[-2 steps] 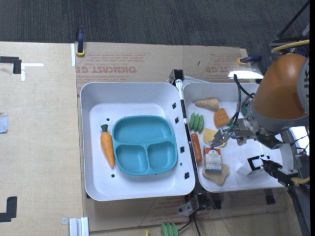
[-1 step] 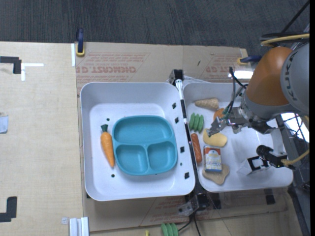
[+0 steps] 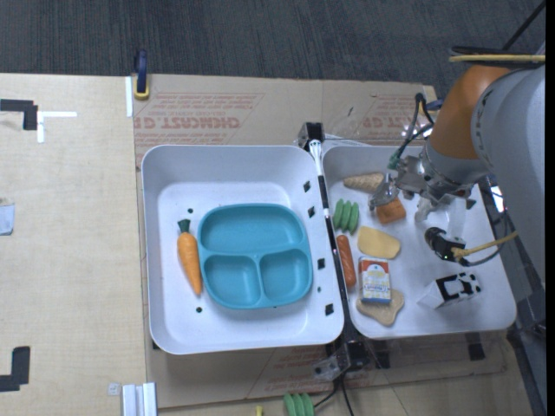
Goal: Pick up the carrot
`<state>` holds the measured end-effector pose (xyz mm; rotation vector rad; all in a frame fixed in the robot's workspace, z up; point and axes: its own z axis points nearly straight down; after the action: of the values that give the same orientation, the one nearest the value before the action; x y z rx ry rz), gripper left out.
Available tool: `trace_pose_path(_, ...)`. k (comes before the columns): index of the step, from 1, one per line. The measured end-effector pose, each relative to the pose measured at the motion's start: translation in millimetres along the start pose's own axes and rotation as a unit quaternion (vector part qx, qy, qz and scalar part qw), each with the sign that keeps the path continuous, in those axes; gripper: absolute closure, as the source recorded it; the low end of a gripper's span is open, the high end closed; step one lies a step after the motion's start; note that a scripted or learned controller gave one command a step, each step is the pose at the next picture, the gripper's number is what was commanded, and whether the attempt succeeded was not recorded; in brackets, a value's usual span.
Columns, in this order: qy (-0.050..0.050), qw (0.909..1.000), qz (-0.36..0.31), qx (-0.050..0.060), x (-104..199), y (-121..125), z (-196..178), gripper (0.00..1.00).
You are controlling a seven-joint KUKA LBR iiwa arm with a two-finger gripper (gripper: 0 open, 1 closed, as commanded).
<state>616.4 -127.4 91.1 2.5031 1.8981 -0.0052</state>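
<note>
Camera view shows my jaws low in the right bin, spread unclear, so I would cross to the carrot left of the blue tray and pinch its middle.

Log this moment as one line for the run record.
task: pick up carrot | carrot: left bin, beside blue tray, untouched | gripper: right bin, over orange block | status: not started
</note>
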Motion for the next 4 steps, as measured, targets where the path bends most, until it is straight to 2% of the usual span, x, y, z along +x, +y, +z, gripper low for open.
trace_pose_path(1,0.001,0.9960,-0.090,0.000,-12.7,-73.8,-0.4,0.00)
trace_pose_path(2,0.000,0.9988,0.049,-0.001,-5.5,-23.0,-1.4,0.00)
trace_pose_path(3,-0.004,0.9963,0.081,0.030,-20.6,38.1,6.4,0.00)
trace_pose_path(4,0.001,0.9933,0.116,0.002,-11.1,-55.6,0.4,0.00)
